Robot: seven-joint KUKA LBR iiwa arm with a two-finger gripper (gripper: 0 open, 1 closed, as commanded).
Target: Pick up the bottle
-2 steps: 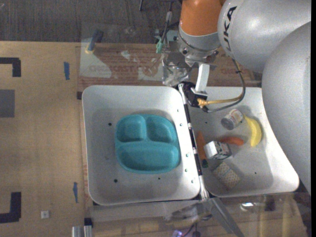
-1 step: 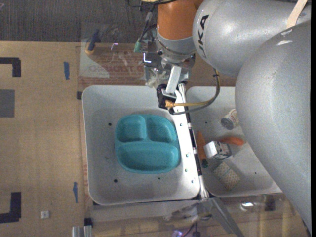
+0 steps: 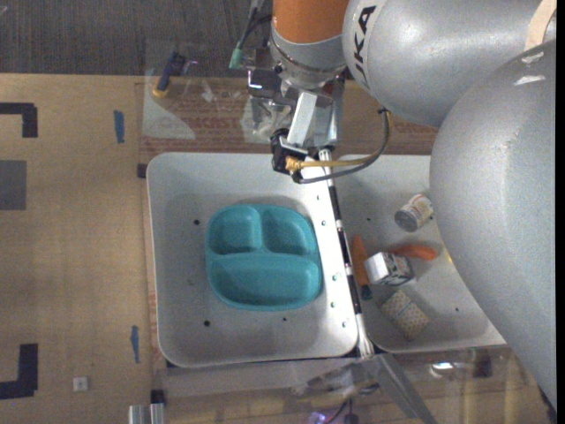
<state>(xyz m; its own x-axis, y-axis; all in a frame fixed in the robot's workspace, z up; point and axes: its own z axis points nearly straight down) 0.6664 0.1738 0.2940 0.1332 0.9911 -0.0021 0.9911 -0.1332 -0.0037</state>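
Hanging above the bench just past the far rim of the left bin (image 3: 168, 237), the gripper (image 3: 265, 120) sits below the orange band of the arm (image 3: 415, 34); nothing can be seen in its grasp, and whether it is spread or closed I cannot tell, as its tip is blurred against the bench; the bottle (image 3: 413, 211), small and pale with a darker end, lies tilted in the right bin (image 3: 468, 329), towards that bin's far side and close beside the broad grey arm link; it is well apart from the gripper; nearer the camera in the same bin lie an orange carrot-like piece (image 3: 417, 252), a small grey and white block (image 3: 388, 268) touching or just beside it, and a speckled beige block (image 3: 404, 314); a thin orange stick (image 3: 359, 259) lies along the wall between the bins; in the left bin a teal divided plate (image 3: 263, 256) rests flat near the middle.
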